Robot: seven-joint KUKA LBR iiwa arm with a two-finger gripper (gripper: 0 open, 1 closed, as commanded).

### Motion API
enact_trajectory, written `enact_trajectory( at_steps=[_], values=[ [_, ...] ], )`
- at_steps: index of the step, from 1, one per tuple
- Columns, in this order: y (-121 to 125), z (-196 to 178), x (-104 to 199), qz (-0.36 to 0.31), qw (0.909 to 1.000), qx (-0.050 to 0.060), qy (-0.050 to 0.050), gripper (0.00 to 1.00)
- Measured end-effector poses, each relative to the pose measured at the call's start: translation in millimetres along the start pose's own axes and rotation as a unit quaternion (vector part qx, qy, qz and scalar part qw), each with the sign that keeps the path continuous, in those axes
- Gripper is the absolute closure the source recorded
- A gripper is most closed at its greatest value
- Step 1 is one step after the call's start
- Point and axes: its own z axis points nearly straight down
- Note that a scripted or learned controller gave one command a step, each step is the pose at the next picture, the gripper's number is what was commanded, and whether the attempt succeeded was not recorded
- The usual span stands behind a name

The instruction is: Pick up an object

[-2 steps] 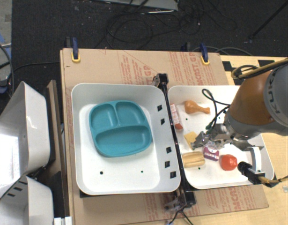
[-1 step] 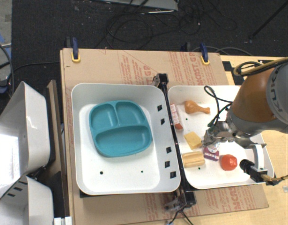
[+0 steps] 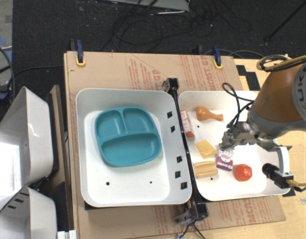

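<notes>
Nearest you in the right bin (image 3: pixel 212 195) lie a bread roll (image 3: pixel 205 169), a red tomato (image 3: pixel 243 172) and a small purple carton (image 3: pixel 224 160). The gripper (image 3: pixel 231 139) hangs just above that carton; you cannot tell how it is set. This looks like the approach step: next comes a straight descent onto the carton. Farther back lie a cheese wedge (image 3: pixel 205 148) and a drumstick (image 3: pixel 208 114).
</notes>
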Motion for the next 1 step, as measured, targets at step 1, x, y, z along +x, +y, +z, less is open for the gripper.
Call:
enact_trajectory(
  at_steps=[1],
  values=[
    [4.0,-44.5,6.2,-0.001,1.0,0.0,0.0,1.0]
  ],
)
